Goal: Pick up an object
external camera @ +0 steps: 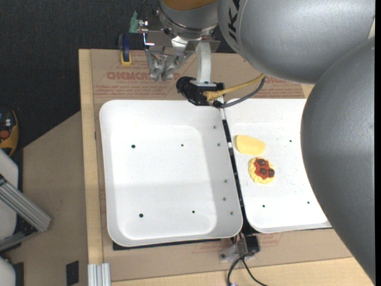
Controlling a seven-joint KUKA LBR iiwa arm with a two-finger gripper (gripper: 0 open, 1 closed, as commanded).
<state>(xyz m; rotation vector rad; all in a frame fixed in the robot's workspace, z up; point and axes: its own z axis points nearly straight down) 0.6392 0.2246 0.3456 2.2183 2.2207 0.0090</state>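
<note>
Two objects lie in the right bin (286,219) near its left wall. One is a plain yellow piece (249,144). Just below it sits a small yellow item with red and dark spots on top (262,170). My gripper (164,70) hangs high over the bench beyond the far rim of the left bin (119,177), well up and to the left of both objects. I see nothing held in it.
The grey arm fills the upper right and hides the right bin's far right part. A black cable fitting (196,92) with a yellow cable hangs near the bins' shared far corner. The brown bench (95,76) surrounds the bins.
</note>
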